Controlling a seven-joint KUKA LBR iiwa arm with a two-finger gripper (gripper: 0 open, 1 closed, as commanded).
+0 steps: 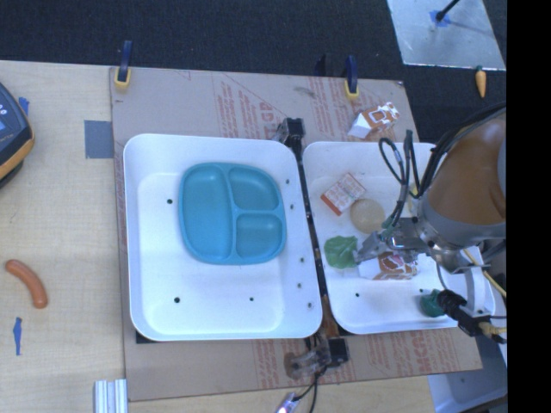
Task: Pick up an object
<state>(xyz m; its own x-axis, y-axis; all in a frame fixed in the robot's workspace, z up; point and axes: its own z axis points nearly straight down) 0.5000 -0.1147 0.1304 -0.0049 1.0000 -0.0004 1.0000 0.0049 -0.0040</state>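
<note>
Down in the right bin (344,157) sits the gripper (385,246), low among the small things there. I cannot tell how it is set or if it has hold of anything, because the metal parts and the things under it blur together from up here. The grey arm (461,192) with its orange band comes in from the right and covers part of that bin.

Right under the gripper lies a small white and orange packet (398,268). It looks like it touches the gripper, or is just beside it. Just to the left is a green crumpled thing (340,251), also very close. A little above is a round tan thing (367,214), and next to that a flat orange and white packet (343,193). A dark green thing (430,303) lies near the bottom right corner of the bin.

Further out, the left bin (155,256) holds a blue tray (232,212) with three parts. One more packet (374,121) lies on the cardboard above the right bin, and an orange sausage toy (27,282) lies on the bench far to the left.

My guess is the job is only partly done. The gripper is down at the things, but nothing looks lifted yet. Grabbing one thing and raising it is still left to do.
</note>
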